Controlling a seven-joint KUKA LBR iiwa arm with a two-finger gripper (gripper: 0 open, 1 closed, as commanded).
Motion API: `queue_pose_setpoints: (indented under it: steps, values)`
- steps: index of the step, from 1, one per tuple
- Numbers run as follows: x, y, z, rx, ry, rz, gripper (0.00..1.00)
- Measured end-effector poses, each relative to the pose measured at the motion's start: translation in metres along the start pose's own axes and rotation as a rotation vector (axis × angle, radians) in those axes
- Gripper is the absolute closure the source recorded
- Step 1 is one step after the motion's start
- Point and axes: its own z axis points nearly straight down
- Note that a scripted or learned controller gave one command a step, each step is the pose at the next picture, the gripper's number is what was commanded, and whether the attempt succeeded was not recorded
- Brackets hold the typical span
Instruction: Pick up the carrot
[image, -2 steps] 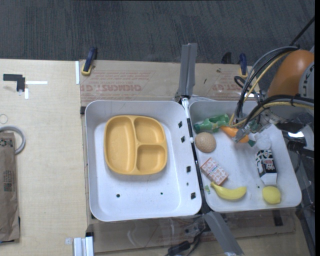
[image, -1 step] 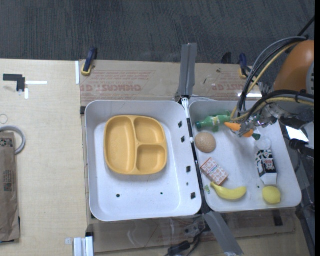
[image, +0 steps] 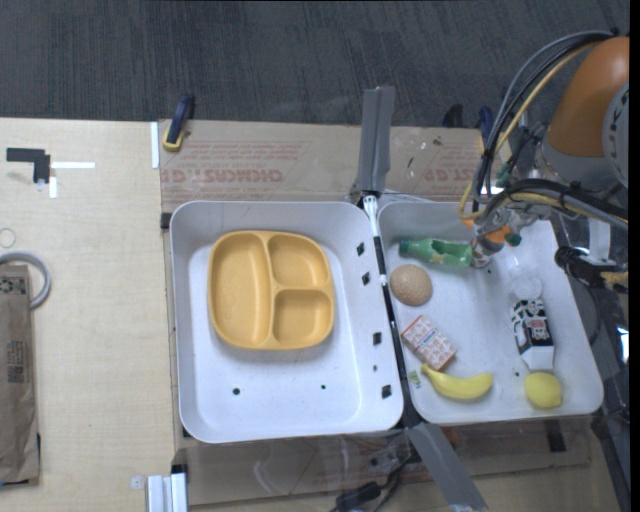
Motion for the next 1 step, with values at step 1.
queue_pose_setpoints:
  steps: [1]
  values:
    - [0.0103, -0.0184, 0.031, 0.002, 0.0, 0.246, 1.0]
